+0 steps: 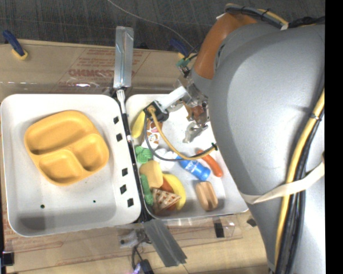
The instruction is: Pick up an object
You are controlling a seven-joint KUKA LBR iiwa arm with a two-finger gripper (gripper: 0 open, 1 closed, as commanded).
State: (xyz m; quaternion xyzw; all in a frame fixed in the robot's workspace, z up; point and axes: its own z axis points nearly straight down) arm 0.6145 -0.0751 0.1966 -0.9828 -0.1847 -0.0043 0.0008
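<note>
The right bin (231,201) holds a heap of toy food. A yellow banana (138,124) lies along the bin's left wall, with a green piece (143,153) just below it. Toward the middle lie a blue bottle (193,168) and an orange-red sausage (213,165). At the front sit a brown bun (206,194), a pizza slice (166,199) and a yellow block (152,174). My gripper (194,124) hangs over the back middle of this bin, above bare white floor and a little behind the blue bottle. I see no object in it.
The left bin (23,210) carries a yellow divided tray (66,146). A black-marked ridge (124,158) separates the two bins. The grey arm covers the right bin's right side. A yellow cable (166,147) loops across the right bin's floor.
</note>
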